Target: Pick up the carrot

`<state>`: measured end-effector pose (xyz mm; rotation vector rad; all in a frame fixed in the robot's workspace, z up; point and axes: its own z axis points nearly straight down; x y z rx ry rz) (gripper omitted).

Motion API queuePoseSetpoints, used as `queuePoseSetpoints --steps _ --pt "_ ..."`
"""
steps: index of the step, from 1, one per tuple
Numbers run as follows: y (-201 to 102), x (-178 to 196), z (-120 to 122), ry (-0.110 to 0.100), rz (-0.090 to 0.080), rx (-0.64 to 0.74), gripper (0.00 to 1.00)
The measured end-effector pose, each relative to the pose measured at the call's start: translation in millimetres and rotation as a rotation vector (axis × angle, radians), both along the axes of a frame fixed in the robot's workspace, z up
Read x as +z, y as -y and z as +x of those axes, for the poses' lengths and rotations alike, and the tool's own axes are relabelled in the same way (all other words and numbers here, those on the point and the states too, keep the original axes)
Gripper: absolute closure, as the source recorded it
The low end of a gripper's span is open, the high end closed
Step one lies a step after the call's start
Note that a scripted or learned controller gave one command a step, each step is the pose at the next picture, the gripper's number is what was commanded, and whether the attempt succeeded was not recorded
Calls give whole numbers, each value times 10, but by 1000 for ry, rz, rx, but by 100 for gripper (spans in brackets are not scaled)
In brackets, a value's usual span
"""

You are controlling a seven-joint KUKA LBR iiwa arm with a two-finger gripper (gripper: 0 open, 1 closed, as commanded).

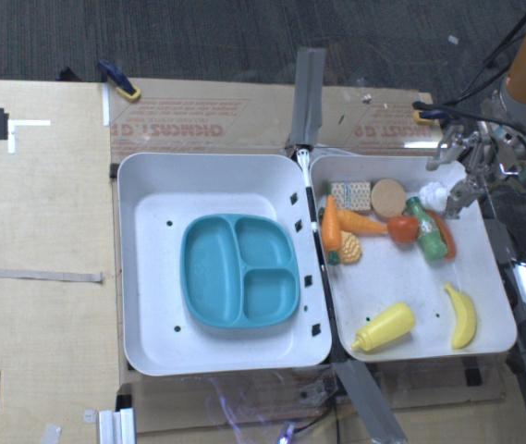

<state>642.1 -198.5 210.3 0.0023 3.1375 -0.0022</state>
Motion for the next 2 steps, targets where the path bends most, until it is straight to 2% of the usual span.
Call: queuePoseSetpoints --steps 1,2 --pt "-600 -1123 -137 1 1 136 0" --pt "-1045 -1169 -383 0 1 -87 0"
